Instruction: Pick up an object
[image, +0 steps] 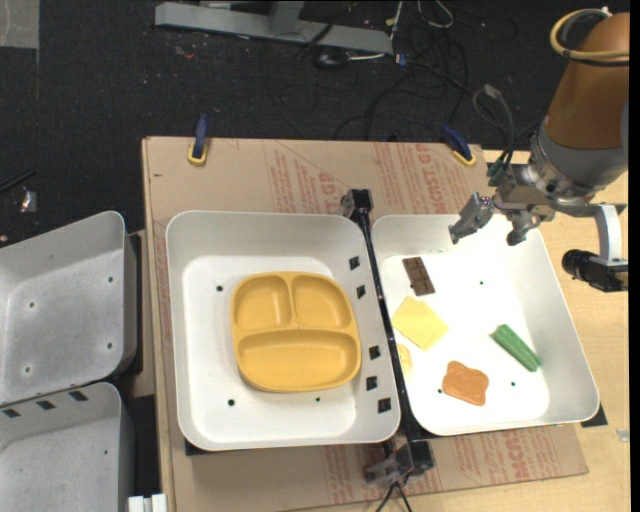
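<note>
So the jaws (492, 222) hang spread apart with nothing in them over the right bin's (565, 330) back edge, while the brown bar (418, 276), yellow slice (419, 323), green piece (516, 347) and orange toast (466, 383) lie inside it

Two shallow white plastic bins are seen, the left bin (190, 300) bearing a yellow three-compartment tray (296, 331), the right bin (560, 330) a dark brown rectangular bar (418, 276), a pale yellow square slice (419, 323), a green oblong piece (516, 347) and an orange-brown toast-shaped piece (466, 383). Black square marks are noted along the divide between the bins. The tan cardboard sheet (290, 170) beneath is printed with faded red lettering, and the arm's orange band (590, 95) is seen above a grey wrist.
</note>
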